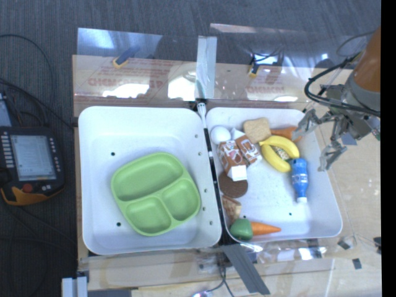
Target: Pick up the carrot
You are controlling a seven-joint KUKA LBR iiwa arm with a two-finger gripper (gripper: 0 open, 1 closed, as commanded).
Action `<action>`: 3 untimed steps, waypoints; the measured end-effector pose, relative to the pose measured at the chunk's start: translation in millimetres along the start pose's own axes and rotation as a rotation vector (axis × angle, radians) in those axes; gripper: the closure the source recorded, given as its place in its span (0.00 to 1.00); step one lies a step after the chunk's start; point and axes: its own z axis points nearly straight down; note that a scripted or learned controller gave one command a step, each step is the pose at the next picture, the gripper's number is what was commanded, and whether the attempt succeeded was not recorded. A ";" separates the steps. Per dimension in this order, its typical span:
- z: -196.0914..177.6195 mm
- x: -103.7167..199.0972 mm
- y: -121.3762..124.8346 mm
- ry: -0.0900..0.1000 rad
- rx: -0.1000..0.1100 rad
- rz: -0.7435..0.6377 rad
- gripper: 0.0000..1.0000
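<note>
Carrot [265, 229]: we log it at the near edge of the right bin [322, 218], long axis roughly level across the view, tip toward the right, green top leftward. Tool [322, 142]: fingers spread wide, holding nothing, over the bin's far right rim, well apart from the carrot.

Scene is recorded by one fixed camera, mounted above the desk [365, 184] and angled down at a slant. Both white bins are taken in whole: left bin [99, 129] at frame centre-left, right bin [322, 209] at centre-right. Distance is moderate; dark carpet [185, 5] is seen beyond the desk's far edge, and a handheld control pendant [31, 159] is caught at the left margin. The arm [371, 73] is seen entering from the right side, upper part cropped by the frame edge.
</note>
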 end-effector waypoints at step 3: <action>157.0 -90.5 -8.7 -0.007 0.008 0.228 0.00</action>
